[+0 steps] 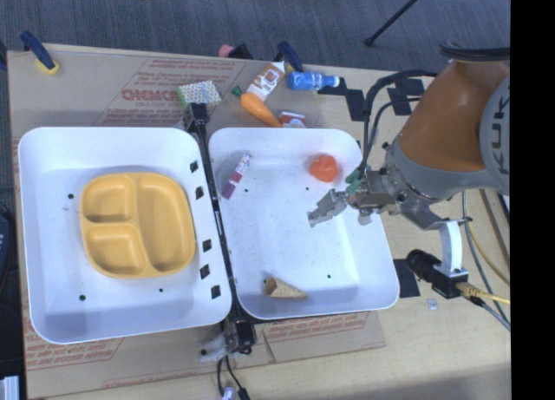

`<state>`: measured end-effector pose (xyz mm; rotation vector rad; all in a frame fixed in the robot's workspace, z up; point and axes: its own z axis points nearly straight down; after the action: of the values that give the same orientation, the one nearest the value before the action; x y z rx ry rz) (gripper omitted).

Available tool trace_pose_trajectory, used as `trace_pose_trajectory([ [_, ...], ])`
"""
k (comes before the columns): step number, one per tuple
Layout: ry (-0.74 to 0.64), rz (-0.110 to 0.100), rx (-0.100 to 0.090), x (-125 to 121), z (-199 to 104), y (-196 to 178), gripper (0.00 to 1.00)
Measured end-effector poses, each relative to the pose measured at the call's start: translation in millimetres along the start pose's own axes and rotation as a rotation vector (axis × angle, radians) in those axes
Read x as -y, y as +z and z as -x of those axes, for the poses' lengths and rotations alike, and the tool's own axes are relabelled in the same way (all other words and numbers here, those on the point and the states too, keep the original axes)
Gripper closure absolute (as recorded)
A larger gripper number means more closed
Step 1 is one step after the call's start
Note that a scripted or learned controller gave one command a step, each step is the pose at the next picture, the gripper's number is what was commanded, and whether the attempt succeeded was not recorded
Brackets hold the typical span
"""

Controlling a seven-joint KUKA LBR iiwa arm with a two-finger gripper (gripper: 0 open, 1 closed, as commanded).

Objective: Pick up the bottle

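the bottle [237, 173] is small and thin, with a dark purple bottom and a pale top. it lies on its side in the right bin [286, 301], near the far left corner. it looks light and hard, and it may roll or slip. the best place to grab it is across the middle. the gripper [328, 207] is over the right side of that bin, well apart from the bottle. its fingers look a little open and hold nothing.
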<state>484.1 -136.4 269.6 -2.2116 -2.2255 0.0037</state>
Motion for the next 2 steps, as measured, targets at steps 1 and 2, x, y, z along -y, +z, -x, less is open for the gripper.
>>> trace_pose_trajectory([
  [1,-0.005,-0.003,0.000,0,0,-10,1.00],
  [2,0.248,-0.002,-0.001,8,29,114,1.00],
])
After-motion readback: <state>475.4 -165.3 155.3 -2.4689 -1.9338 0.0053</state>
